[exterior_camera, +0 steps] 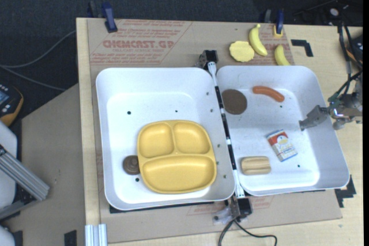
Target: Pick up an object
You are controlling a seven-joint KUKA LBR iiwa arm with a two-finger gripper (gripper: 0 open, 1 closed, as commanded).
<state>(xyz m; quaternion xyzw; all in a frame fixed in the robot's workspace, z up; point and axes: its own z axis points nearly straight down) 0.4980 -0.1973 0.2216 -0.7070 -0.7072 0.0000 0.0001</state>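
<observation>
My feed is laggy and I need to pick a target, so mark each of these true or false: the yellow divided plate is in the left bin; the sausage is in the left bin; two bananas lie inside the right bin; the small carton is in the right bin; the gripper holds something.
1. The yellow divided plastic plate lies in the left white bin. True.
2. The orange-red sausage is in the left bin. False: it is in the right white bin.
3. Two yellow bananas lie inside the right bin. False: they rest on the bench above it.
4. The small red-and-white carton is in the right bin. True.
5. The gripper holds something. False: nothing is between its fingers.
</observation>
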